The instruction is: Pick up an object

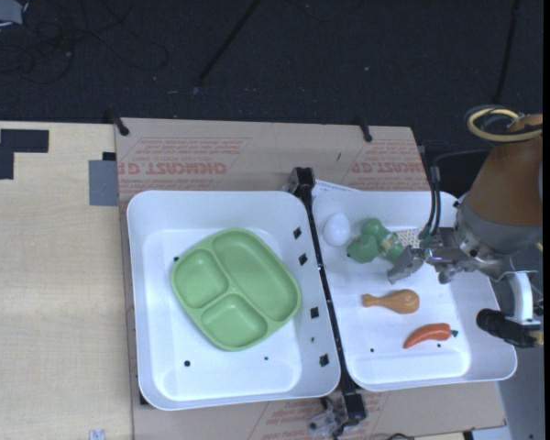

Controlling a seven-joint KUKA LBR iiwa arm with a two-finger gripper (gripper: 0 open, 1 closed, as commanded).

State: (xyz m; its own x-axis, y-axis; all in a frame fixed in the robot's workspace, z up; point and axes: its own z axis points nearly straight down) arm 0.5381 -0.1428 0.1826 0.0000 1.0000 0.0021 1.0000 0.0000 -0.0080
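the grey arm with the orange band (506, 177) is reaching in from the right of the frame and hanging its two-finger gripper (409, 264) low over the upper part of the right shallow white bin (481, 367); whether that gripper is spread or pressed together cannot be told from this slant, and nothing is visibly pinched in it. to do this step well, the program is probably best committing to one loose piece with free space around it, lining the gripper across that piece's narrow width and sinking straight down, since a slanted descent is likely to nudge a smooth plastic toy aside. the green bumpy plastic vegetable toy (370, 240) is lying just left of the gripper and slightly higher in the frame, almost touching it, and is looking like the nearest target. the small white egg-shaped object (336, 229) is sitting further left, beside the green toy and near the black divider (315, 282) between the bins. the tan plastic chicken drumstick (393, 301) is lying just below the gripper, and the orange-red plastic chili pepper (428, 335) is resting lower still, toward the lower right. the light green three-compartment plastic plate (236, 288) is lying in the left white bin (160, 236), well apart from the gripper.
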